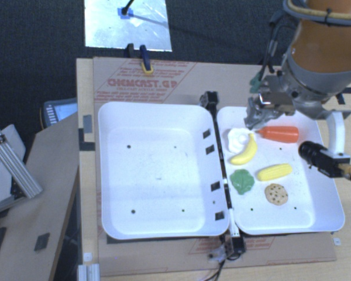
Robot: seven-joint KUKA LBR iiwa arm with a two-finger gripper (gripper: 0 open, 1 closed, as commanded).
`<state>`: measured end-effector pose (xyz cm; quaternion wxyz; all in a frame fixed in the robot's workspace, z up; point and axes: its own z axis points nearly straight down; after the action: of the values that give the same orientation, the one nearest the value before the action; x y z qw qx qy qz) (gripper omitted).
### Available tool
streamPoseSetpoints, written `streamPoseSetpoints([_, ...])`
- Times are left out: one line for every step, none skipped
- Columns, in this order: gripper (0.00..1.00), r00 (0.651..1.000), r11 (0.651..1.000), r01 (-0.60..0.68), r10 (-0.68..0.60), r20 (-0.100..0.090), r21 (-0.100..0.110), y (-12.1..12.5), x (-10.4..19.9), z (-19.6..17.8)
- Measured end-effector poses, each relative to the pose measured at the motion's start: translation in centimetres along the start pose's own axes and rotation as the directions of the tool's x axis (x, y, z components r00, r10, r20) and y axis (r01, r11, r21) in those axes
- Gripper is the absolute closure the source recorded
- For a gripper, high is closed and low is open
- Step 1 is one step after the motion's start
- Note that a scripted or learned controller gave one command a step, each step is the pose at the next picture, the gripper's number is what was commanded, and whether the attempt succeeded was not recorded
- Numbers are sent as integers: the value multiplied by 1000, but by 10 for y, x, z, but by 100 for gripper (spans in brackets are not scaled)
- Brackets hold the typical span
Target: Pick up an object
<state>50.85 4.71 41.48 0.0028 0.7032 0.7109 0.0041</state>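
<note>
the arm (pixel 324 34) is reaching in from the right, its orange band sitting above the grey wrist, and the gripper (pixel 256 120) is hanging low over the upper left part of the right bin (pixel 322 215). whether its fingers are apart or together cannot be told from this angle, since the dark metal tips are blurring into each other. nothing is showing between them.

the objects are all lying in the right bin. a white egg-like piece (pixel 237 138) is sitting just below the gripper, touching a yellow banana (pixel 246 150). an orange carrot (pixel 278 134) is lying just to the right of the gripper. lower down, a corn cob (pixel 274 171), a green leafy piece (pixel 242 181) and a cookie (pixel 276 194) are resting near one another.

the left bin (pixel 105 157) is lying beside it, the two joined by black clips (pixel 215 186). the cardboard sheet (pixel 158 78) under the bins is carrying red print reading roughly "chemcast gp", with smaller lines too blurred to read.
</note>
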Motion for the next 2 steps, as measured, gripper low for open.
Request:
streamPoseSetpoints([100, 1000, 1000, -5, 5, 0, 5, -18, 74, -69])
streamPoseSetpoints([100, 1000, 1000, -11, 11, 2, 11, -21, 70, 8])
